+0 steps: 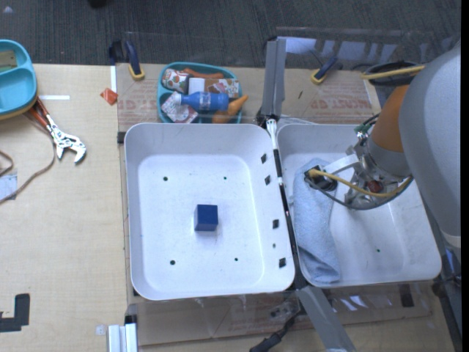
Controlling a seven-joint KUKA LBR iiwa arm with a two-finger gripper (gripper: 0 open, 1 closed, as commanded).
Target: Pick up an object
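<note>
Blue block [207, 217] sits alone near the middle of the left bin [157, 226], flat on the white floor and well apart from every wall. A pale blue cloth [315, 229] lies in the right bin [396, 244], bunched along the left wall, running from about the middle of that wall down to the near left corner, where it folds up against the rim.

The arm [440, 123] comes in from the right, its grey body covering the far right part of the right bin, with the orange band [392, 119] showing above the wrist. The gripper [344, 193] is down inside the right bin, above the upper end of the cloth and close to it. Whether the claw is released or clenched cannot be told from this angle, and nothing can be seen grasped in it. Whether it touches the cloth cannot be told either.

Beyond the left bin, on the wooden bench [58, 233], stands a teal bowl [170, 75] filled with small packets and a blue bottle [201, 101]. A wrench [67, 145] lies on the bench to the left, near a teal tray [16, 79] at the far left edge. Two clamps with orange handles, one [133, 63] by the bowl and one [323, 70] behind the right bin, grip the far edge of the bench.
</note>
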